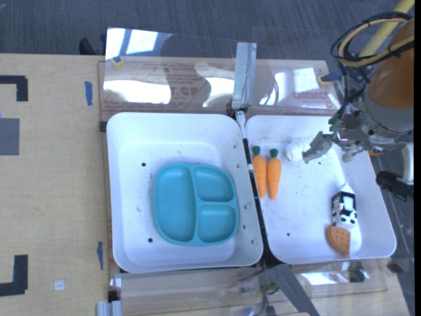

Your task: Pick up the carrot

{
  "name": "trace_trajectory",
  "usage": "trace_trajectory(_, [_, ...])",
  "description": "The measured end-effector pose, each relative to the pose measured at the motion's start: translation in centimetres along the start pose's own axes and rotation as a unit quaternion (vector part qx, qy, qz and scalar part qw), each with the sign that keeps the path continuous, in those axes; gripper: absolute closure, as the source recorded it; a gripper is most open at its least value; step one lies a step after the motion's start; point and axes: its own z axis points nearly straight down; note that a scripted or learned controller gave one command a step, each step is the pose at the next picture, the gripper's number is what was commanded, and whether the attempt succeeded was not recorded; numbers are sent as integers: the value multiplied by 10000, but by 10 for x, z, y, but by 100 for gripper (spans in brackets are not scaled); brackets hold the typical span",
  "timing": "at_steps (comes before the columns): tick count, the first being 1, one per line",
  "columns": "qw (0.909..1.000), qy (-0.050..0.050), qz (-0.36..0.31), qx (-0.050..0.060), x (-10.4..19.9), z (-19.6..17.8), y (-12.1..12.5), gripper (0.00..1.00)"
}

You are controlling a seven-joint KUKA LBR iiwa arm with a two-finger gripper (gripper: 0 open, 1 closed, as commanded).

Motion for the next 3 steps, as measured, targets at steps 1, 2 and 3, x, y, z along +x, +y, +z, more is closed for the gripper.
trace_trajectory(1, [9975, 4, -712, 21, 64, 63, 42, 0])
trace_trajectory(2, [9948, -16, -1021, -26, 44, 60, 64, 0])
trace_trajectory(3, [9807, -21, -1952, -53, 13, 122, 75, 0])
